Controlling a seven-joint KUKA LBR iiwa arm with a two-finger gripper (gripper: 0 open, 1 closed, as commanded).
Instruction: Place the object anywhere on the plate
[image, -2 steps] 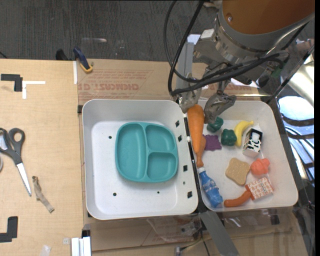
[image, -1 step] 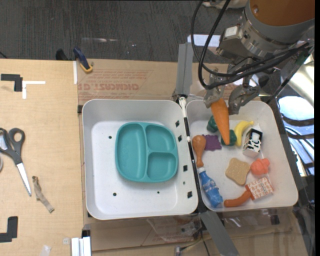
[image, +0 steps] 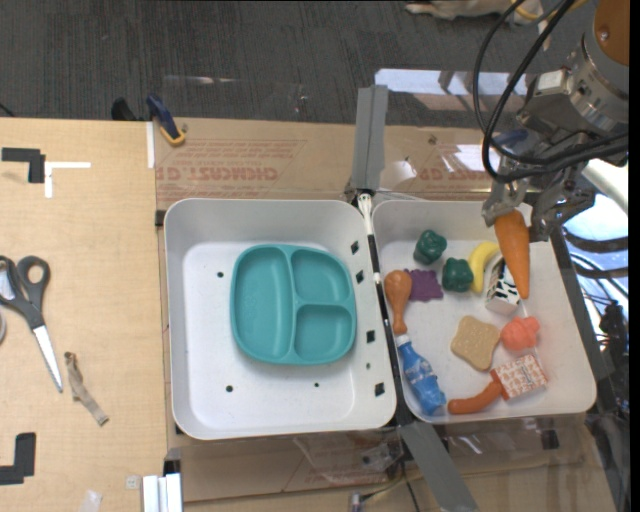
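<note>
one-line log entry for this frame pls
end effector: shut on carrot, above right bin | plate: teal, left bin, nothing on it | placement: not yet done

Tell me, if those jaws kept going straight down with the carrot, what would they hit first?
Probably the black-and-white toy under the carrot tip, with the banana just beside it. The gripper holds the carrot; depth is hard to judge.

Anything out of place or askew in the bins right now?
The carrot hangs tilted from the end effector, gripped near its top, over the right bin. The teal plate sits flat in the left bin.
</note>
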